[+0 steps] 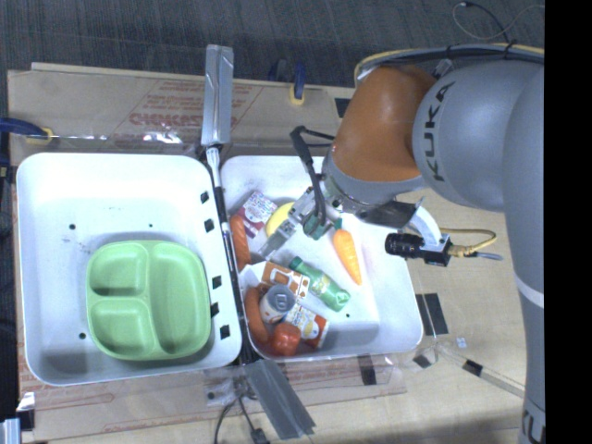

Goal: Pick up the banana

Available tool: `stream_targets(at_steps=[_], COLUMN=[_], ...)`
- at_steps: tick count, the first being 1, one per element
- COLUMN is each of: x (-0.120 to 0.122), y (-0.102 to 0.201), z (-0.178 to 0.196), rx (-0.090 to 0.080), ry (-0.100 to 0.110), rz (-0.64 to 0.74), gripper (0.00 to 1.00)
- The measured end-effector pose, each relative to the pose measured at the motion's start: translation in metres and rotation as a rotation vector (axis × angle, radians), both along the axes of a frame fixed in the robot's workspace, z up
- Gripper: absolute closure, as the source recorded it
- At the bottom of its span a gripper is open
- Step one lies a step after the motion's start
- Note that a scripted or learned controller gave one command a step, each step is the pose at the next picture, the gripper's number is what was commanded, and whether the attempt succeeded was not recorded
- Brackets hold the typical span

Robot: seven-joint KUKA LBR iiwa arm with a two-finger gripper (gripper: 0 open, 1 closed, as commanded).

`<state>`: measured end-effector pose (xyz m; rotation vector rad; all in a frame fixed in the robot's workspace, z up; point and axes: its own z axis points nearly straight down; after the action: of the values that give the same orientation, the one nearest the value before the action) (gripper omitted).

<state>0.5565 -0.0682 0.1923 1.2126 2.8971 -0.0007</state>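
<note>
The banana (279,216) is a yellow piece lying in the upper middle of the right bin (393,317), partly covered by the gripper. My gripper (294,228) hangs low over the right bin, right at the banana's lower right side, under the grey arm with its orange band (379,128). The wrist hides part of the banana, and I cannot make out whether the banana is gripped.
The right bin is crowded: an orange carrot (347,253), a red sausage (240,239), a green packet (322,285), a can (277,301), a red tomato (285,340) and a white wrapper (258,205). In the left bin (55,183) lies a green divided plate (148,300).
</note>
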Motion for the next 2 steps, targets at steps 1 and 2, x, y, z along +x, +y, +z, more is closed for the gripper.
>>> stream_targets(at_steps=[1,2], x=[0.047,0.027], y=[-0.030,-0.029], z=[-0.067,-0.101], rx=[0.000,0.000], ry=[0.002,0.005], rz=[-0.145,-0.378], gripper=[0.00,0.00])
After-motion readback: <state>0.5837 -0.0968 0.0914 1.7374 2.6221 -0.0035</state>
